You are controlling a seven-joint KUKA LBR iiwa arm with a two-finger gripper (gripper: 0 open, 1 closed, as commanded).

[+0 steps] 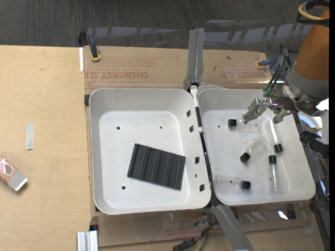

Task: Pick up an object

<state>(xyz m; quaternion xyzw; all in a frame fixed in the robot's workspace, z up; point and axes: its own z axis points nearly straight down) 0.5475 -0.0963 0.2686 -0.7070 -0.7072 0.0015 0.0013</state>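
Several clear plastic tubes with black caps lie in the right bin (298, 192): one near the back (234, 123), one in the middle (251, 150), two at the right (274, 172) and one along the front (233, 182). A dark ribbed rectangular block (157, 166) lies flat in the left bin (104, 140). My gripper (267, 113) hangs over the back of the right bin, above the tubes. Its fingers (252, 112) are spread open with nothing between them. The nearest tube lies just to its left and lower.
A grey divider bar (196, 61) runs between the bins at the back. Brown cardboard (136, 69) lies behind them. On the wooden bench at the left are a small grey strip (29, 137) and a pink-and-white tube (10, 174). Cables trail at the right edge.
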